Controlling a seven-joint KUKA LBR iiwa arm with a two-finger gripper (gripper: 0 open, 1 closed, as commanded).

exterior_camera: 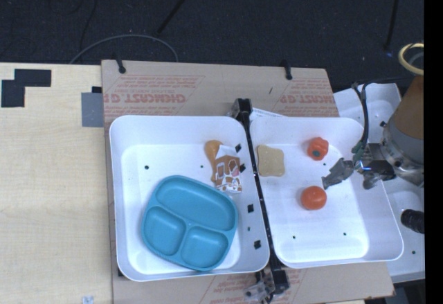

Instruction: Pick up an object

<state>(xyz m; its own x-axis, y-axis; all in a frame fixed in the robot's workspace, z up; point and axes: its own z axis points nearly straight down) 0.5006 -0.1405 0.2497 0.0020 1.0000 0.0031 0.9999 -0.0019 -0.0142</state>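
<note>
1. The bench (48, 185) is pale wood, with a sheet of printed cardboard (208, 91) laid on it beneath the bins.
2. The left bin (128, 136) and the right bin (346, 244) are shallow, white and set side by side, touching along a dark middle seam.
3. A blue divided plate (188, 222) with three compartments lies in the near part of the left bin, slightly tilted against the bin floor.
4. The arm (415, 122) reaches in from the right, over the right bin's right wall.
5. The gripper (353, 172) hangs over the right side of the right bin with its fingers spread apart and nothing between them.
6. A tan bread slice (270, 161) lies in the right bin, at its far left, just beside the seam.
7. A small printed packet (228, 175) lies in the left bin beside the seam, overlapping a brown piece (212, 149).
8. A red tomato-like ball (313, 197) sits mid-bin, just left of and nearer than the gripper, apart from it.
9. A smaller orange-red fruit (318, 148) with a green spot lies farther back.
</note>
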